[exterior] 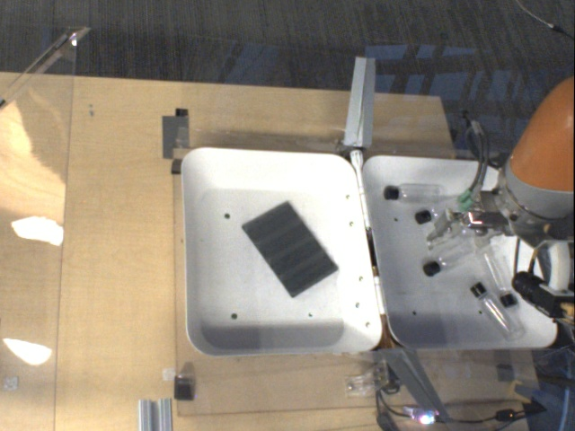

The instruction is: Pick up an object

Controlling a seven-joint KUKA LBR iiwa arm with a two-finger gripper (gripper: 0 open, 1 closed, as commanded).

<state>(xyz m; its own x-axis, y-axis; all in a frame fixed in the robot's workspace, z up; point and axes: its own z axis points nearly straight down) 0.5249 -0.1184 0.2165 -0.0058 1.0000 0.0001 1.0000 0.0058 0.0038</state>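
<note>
Clear plastic tubes with black caps (409, 190) lie scattered in the right-hand shallow white bin (404, 317), and they share the scene with a dark grey, flat rectangular ribbed pad (289, 248) that lies alone in the left-hand shallow white bin (193, 241). The pad rests flat near the middle of its bin, turned at a slant to the bin's walls and well apart from every one of them. The tubes are spread across the right bin: one lies near the far left corner, others lie around the middle, and two lie close together toward the near right corner. The grey arm with its orange band (548, 151) reaches in from the right, above the far right part of that bin. Its end effector (463, 215) sits low over the middle group of tubes, beside a small green part; it blends with the clear tubes around it, so I cannot tell whether it is spread, pressed together or pinching anything. Both bins stand side by side on the light wooden counter (108, 285), with a grey metal bar (362, 106) running back from the gap between them.
</note>
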